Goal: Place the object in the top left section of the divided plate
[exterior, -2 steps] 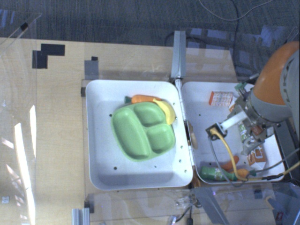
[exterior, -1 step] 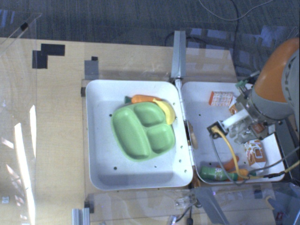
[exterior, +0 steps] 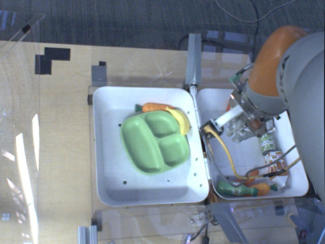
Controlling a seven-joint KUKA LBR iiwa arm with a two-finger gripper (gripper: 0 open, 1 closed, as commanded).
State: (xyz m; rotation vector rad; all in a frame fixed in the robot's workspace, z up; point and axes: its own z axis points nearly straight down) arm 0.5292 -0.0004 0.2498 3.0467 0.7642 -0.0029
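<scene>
A light wooden bench (exterior: 61,151) bordered at 12 o'clock by dark grey carpet (exterior: 127,9) carries two shallow white bins: the left bin (exterior: 109,179) holds a green divided plate (exterior: 155,142), and the right bin (exterior: 299,179) lies under the grey arm (exterior: 299,70) with its orange band (exterior: 271,60). A yellow banana (exterior: 182,121) and an orange carrot (exterior: 155,107) lie against the plate's 1 o'clock rim, outside its sections. The gripper (exterior: 244,128) hangs over the right bin, its opening cannot be determined, while a green bottle (exterior: 233,189) and a labelled bottle (exterior: 268,145) lie toward that bin's 5 o'clock area.
</scene>
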